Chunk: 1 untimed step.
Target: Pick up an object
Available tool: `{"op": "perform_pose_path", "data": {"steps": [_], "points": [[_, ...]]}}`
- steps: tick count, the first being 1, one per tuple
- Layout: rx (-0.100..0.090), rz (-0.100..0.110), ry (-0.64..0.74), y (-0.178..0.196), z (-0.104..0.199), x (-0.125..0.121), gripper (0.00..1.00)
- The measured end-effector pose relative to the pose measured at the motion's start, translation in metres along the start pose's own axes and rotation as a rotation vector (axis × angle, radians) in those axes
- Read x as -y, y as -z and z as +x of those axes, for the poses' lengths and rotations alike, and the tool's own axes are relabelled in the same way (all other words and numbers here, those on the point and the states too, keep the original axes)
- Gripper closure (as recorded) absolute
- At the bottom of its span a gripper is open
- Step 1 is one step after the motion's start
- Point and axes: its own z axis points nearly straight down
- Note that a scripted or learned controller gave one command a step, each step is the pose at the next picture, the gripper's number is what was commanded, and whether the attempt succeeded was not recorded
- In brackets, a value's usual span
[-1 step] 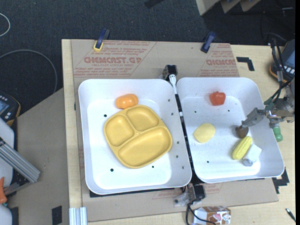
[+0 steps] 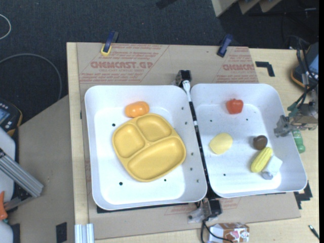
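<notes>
While two shallow white bins sit side by side on the cardboard-covered surface (image 2: 152, 59), the claw (image 2: 292, 121) shows at the far right, at the outer rim of the right bin (image 2: 238, 184). It is small and partly blurred against the clutter there, so I cannot tell whether it is released or clenched, and nothing can be made out between its tips.

Inside the right bin lie several toy foods. A red pepper-like piece (image 2: 234, 106) rests near the back wall. A pale yellow rounded piece (image 2: 220, 143) lies toward the bin's left side, near the middle. A small brown ball (image 2: 260, 142) sits further right, and just in front of it, touching or nearly so, a yellow corn cob (image 2: 261, 159) lies tilted. A small white-grey item (image 2: 271, 167) lies right beside the cob's lower end; what it is I cannot tell.

The left bin (image 2: 101, 186) carries a yellow divided plate (image 2: 149, 147) with three compartments, set at a slant in the middle. A small orange piece (image 2: 137, 109) lies just behind the plate, touching or almost touching its rim.

Two clamps, one with a yellow tip (image 2: 108, 45) and one blue (image 2: 225, 45), grip the back edge of the surface.
</notes>
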Motion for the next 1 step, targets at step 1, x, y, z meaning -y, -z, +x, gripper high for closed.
{"op": "perform_pose_path", "data": {"steps": [1], "points": [[-0.006,0.015,-0.001,-0.1393,-0.0093,-0.0187,1.0]]}}
